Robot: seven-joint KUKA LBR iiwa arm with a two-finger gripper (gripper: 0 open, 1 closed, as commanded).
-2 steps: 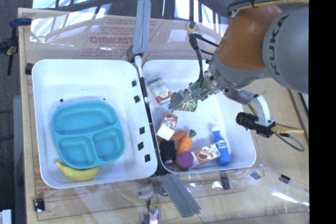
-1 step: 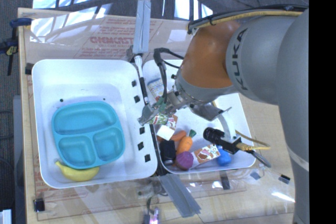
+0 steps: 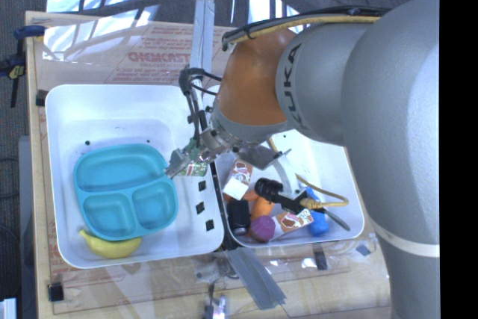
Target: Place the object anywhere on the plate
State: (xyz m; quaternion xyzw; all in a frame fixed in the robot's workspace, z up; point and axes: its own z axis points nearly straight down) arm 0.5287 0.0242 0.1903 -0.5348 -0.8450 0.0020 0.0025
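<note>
Nearest the camera, a yellow banana [image 3: 110, 245] lies curved against the front edge of the blue plate [image 3: 123, 190], a smooth moulded tray with three rounded compartments sitting in the left bin [image 3: 63, 104]. In the right bin [image 3: 351, 220] a heap of small things is crowded at the front: a purple ball [image 3: 263, 228], an orange piece [image 3: 261, 207], a black handle-shaped tool [image 3: 278, 193] and a blue toy [image 3: 317, 224], mostly glossy plastic.

Further back, the gripper [image 3: 181, 160] hangs just over the plate's right rim, near the wall dividing the bins. A small flat thing, green and white like a printed packet [image 3: 197, 163], sits at its tip; it looks pinched there, though the grip is too small to confirm, so whether the gripper is clenched cannot be told.

To finish well, I judge the arm should carry a little further left, so the packet clears the raised rim and hangs over a compartment, then lower before letting go, since a light flat piece may flutter or slide off the slick plastic.

Behind, the grey arm [image 3: 358, 86] with its orange band [image 3: 250, 86] bulks over the table [image 3: 104, 41].
</note>
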